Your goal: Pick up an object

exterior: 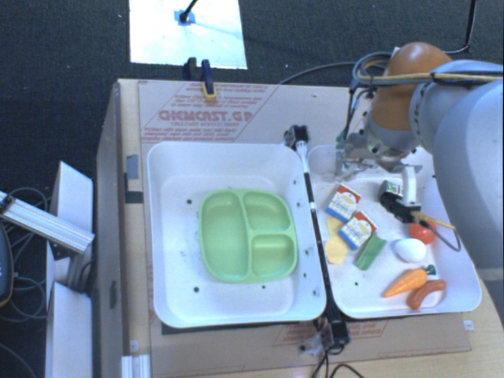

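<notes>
From the camera above the tabletop (206, 116), my hand (352, 162) hangs over the far corner of the right bin (466, 296), just beyond the small carton (343, 203) that I take as my target. I cannot tell from this angle whether the hand is spread or pressed together, and nothing shows held in it. The carton lies flat on the bin floor, blue, white and red. I judge it a light, hollow toy box, stiff enough but slick on its printed faces, so I would close across its narrow sides, not its broad top. A second carton (358, 229) lies just on the near side of it, almost touching at a corner. That is my main worry, since a sloppy descent could nudge both. A yellow piece (336, 246) and a green stick (370, 252) lie nearer still than the small carton. A white egg (409, 250), a red tomato (422, 233), a carrot (405, 282) and a sausage (429, 292) lie well off to its right and nearer the camera. To the carton's left, a black strip (312, 203) runs along the seam between the bins. Beyond it sits the left bin (169, 211), holding a green divided plate (248, 235).
</notes>
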